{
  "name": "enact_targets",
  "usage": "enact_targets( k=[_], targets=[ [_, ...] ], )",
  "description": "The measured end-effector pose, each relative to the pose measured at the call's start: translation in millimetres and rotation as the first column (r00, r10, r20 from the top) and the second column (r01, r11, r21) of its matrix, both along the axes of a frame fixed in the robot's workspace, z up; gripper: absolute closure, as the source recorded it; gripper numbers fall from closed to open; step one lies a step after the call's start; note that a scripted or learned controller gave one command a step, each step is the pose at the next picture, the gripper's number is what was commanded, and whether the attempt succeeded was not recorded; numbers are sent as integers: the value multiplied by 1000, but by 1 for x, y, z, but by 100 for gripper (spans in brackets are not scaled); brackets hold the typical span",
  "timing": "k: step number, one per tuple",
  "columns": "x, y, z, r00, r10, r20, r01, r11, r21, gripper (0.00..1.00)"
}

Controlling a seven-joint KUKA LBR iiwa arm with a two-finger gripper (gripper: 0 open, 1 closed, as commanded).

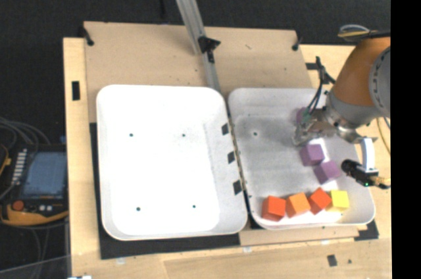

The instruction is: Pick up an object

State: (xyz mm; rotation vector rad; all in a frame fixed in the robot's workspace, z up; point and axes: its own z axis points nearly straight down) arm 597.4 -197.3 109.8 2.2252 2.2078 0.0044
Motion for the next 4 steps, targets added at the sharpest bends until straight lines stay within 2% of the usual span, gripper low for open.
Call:
enact_targets(
  k=[1,2,4],
  targets=[
    [-3,-2,64,1000,1,1,-1,1000,0,100],
    [-2,-4,112,1000,9,1,-9,1000,-1,100],
    [14,93,111,1000,12,-6,-12,1000,3,100]
  ],
)
